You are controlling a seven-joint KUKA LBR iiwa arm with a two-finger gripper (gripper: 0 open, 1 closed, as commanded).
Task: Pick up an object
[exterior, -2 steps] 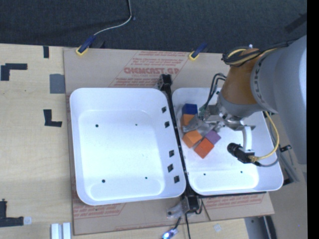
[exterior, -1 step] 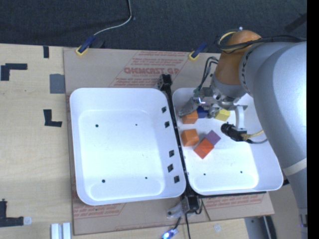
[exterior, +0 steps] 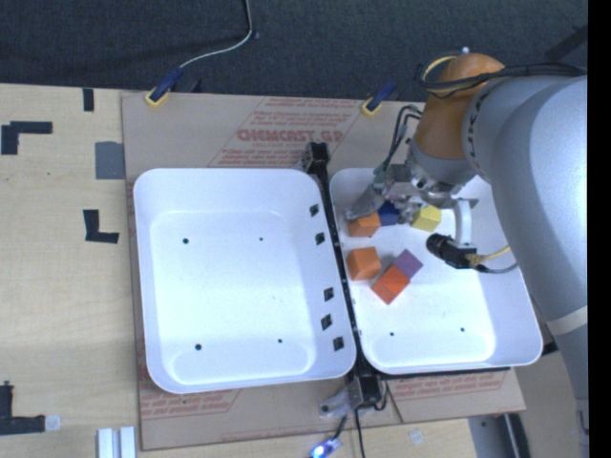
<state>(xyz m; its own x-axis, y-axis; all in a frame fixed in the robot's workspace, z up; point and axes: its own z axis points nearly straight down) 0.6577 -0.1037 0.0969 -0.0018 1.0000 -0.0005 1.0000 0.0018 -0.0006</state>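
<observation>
My gripper (exterior: 382, 201) reaches down into the back of the right bin (exterior: 477, 346), over a cluster of small blocks. An orange block (exterior: 363, 224) lies just below its fingers, a blue block (exterior: 389, 214) sits right beside them, and a yellow block (exterior: 427, 218) lies to the right. Further forward rest another orange block (exterior: 363, 263), a red-orange block (exterior: 389, 283) and a purple block (exterior: 409, 262). The arm's wrist hides how the fingers stand.
The left bin (exterior: 229, 275) sits alongside, separated by a black-clipped divider (exterior: 329, 256). The arm's grey body (exterior: 535, 160) covers the right bin's far right side. A black cable connector (exterior: 449, 250) hangs over the right bin.
</observation>
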